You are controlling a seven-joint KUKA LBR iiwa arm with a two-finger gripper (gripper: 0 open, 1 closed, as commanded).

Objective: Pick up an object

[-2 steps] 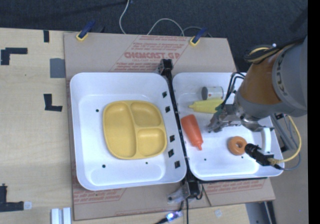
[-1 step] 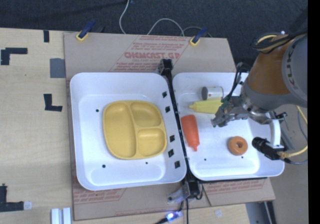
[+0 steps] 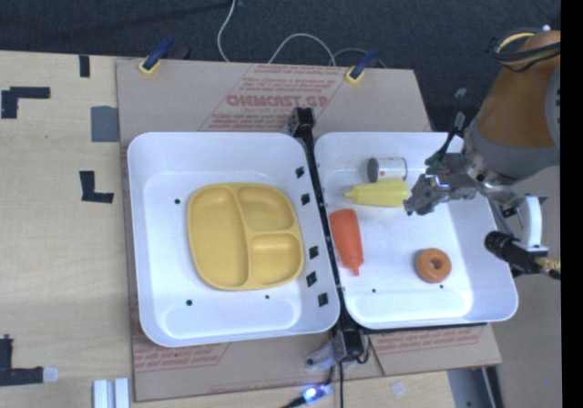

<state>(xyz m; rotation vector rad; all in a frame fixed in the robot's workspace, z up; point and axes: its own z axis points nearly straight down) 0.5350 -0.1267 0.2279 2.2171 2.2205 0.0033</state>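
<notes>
Arm bent, hand (image 3: 421, 199) low leftward

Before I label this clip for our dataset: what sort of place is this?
Likely a robotics lab bench for pick-up trials: two white bins clipped onto a cardboard sheet, toy food such as a corn cob and doughnut, and the arm's gripper reaching into the right bin.

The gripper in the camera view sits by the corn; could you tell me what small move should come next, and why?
Probably a short drop onto the yellow corn: the gripper sits at its right end in the right bin, with nothing visibly held, and the corn lies apart from the carrot and doughnut.
</notes>
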